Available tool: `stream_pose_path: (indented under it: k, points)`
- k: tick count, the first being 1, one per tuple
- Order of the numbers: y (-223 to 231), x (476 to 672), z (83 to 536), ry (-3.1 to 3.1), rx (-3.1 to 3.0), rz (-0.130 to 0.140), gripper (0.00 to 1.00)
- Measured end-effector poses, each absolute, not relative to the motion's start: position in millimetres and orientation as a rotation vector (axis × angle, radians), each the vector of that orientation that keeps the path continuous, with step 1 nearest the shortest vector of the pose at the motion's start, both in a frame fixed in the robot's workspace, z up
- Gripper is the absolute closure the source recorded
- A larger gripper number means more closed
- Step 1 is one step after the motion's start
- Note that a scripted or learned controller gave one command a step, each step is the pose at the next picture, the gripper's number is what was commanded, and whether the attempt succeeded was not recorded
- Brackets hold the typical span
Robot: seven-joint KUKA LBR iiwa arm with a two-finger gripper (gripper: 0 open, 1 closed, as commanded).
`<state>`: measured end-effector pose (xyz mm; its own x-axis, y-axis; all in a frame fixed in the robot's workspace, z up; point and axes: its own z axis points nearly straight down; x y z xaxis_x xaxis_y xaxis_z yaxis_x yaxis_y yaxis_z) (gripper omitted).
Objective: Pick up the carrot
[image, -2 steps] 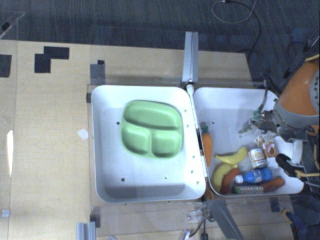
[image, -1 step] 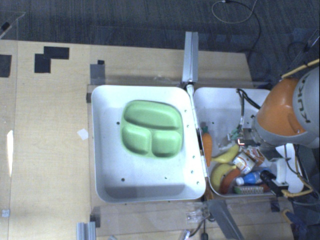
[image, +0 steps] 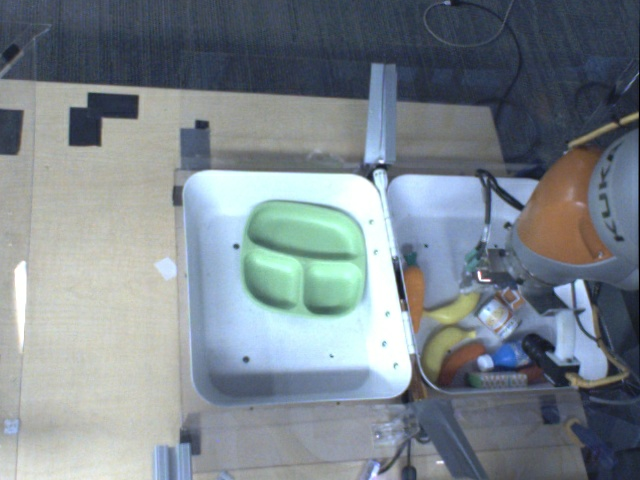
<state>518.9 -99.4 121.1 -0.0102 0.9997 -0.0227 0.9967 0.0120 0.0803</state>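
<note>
Low over the right bin (image: 440,193) hangs the arm (image: 575,218), its orange band and grey wrist hiding much of that bin's right side. Its gripper (image: 490,273) is partly masked by the wrist, so whether it is clenched or released cannot be told, and nothing is seen between its tips. Just beside it lies a banana (image: 452,308), and near the bin's front edge sit a second banana (image: 445,343), something red (image: 462,363) and a blue object (image: 508,356), heaped too closely to make out well. Against the bin's left wall lies the carrot (image: 414,298), apart from the gripper, its green top toward the back. In the left bin (image: 215,298) a green tray (image: 304,256) with three compartments rests near the middle.
</note>
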Motion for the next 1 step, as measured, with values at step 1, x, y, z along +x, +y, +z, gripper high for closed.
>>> stream_pose_path:
  k: [1]
  points:
    - [-58.2,501.0,198.2,1.943,2.464,0.007,1.00]
